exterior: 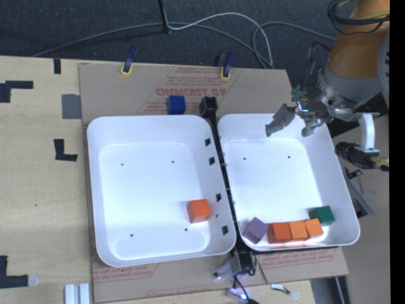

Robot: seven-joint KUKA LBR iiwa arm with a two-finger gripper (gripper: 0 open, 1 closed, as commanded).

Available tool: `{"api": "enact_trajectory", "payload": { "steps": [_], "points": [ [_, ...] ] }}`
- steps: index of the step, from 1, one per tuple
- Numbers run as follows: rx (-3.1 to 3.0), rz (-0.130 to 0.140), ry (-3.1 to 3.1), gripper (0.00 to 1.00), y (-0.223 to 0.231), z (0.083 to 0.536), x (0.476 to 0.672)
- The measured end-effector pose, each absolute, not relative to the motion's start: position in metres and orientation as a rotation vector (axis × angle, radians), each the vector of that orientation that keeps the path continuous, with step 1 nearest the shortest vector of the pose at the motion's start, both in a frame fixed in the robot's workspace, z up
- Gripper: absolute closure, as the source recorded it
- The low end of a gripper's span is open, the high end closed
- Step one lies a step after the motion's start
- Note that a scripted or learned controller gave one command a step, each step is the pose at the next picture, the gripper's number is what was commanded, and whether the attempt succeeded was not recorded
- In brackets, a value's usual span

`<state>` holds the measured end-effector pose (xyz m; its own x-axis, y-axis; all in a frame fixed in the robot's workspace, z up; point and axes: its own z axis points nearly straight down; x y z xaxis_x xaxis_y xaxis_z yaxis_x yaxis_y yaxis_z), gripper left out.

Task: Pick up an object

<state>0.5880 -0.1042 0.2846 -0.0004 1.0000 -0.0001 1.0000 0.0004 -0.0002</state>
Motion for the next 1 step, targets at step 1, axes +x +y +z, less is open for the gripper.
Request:
{"api": "enact_trajectory", "payload": {
  "steps": [1],
  "points": [
    [-2.189, 0.008, -2.245, 0.00, -0.1308, 0.2120, 0.5163]
  ]
}}
